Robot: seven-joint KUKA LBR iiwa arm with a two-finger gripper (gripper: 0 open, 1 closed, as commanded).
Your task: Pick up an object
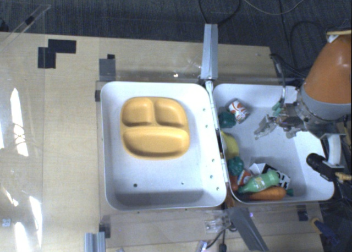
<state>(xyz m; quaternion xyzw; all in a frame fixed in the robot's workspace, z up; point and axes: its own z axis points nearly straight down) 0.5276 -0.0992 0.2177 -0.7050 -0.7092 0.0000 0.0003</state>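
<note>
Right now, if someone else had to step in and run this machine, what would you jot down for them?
Gripper: over the right bin, nothing seen between its fingers; too small to tell whether they are open or shut.
Left bin: holds a yellow divided tray.
Right bin: small red-and-white object near the far wall; teal toy and yellow piece along the divider; green bottle and orange carrot piled at the near wall.
Done: nothing lifted yet.
Left: close on one object and raise it.
</note>
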